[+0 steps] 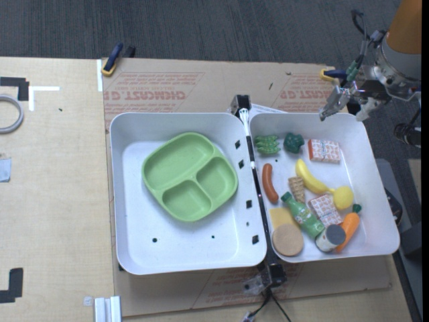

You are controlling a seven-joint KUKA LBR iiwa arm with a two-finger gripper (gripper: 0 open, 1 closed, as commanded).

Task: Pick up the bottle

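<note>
While my gripper (343, 104) hung open over the right bin's (375, 154) far edge, crowding carrot (349, 229) risked spoiling the bottle (305, 216) grab.

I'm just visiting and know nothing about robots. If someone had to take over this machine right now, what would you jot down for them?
Tool: above the far rim of the right bin, holding nothing; whether its fingers are open or shut can't be made out.
Bottle: green, lying on its side in the near part of the right bin, crowded by toy food, with a carrot beside it.
Left bin: holds a green divided plate.
Done: nothing yet.
Left: go down to the bottle, grip it and lift it.
</note>
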